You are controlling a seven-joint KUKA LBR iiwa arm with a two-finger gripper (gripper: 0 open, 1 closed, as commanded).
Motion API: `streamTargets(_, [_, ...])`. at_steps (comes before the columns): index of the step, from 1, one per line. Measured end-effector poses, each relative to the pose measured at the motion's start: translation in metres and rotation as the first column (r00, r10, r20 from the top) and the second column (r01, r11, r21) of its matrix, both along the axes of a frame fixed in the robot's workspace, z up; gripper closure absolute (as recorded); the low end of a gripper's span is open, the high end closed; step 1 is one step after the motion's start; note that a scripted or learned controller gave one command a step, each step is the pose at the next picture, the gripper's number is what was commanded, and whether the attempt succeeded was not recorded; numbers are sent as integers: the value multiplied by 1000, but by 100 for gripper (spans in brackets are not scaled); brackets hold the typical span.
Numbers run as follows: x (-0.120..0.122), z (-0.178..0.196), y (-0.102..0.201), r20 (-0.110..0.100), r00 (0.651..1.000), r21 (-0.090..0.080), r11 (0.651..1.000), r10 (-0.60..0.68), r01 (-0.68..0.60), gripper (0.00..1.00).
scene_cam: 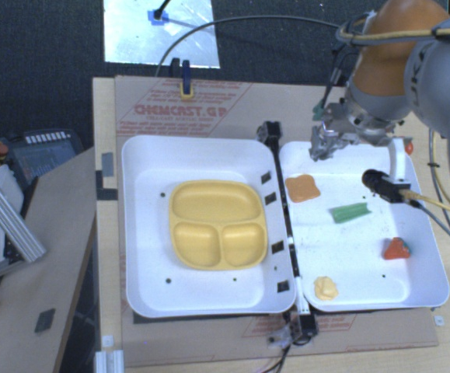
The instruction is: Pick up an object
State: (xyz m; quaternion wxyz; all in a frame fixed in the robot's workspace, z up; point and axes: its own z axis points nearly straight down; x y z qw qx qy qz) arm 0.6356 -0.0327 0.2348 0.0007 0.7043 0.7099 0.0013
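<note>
Camera view, looking down on the bench, has the gripper (320, 151) hanging over the upper left corner of the right bin (364, 290), at the end of the grey arm (434, 76) that enters from the upper right of the frame. Whether it is released or clenched I cannot tell at this angle, and nothing is visibly caught in it.

The candidates for picking lie in that same bin. A flat orange piece (302, 187) sits just below the gripper, near the black divider (280, 200) between the bins. A green strip (349, 212) lies toward the bin's middle, a red piece (396, 249) near the right wall, and a pale yellow lump (326, 287) at the lower left corner. The left bin (143, 208) holds a yellow divided tray (215, 224), well apart from the gripper.

I judge the orange piece the likeliest target, and also the riskiest. It looks thin and lies flat on the floor, so a descent may close above it and come up with nothing, or nudge it sideways. It is also close to the left wall and the divider, so a drop slightly off toward the left of the frame could strike the rim instead of reaching the floor. The green strip looks just as thin and could slip out in the same way.
</note>
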Motion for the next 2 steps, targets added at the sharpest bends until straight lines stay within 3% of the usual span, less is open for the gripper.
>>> streamTargets(2, [20, 11, 95, -1, 1000, 0, 1000, -3, 3, 100])
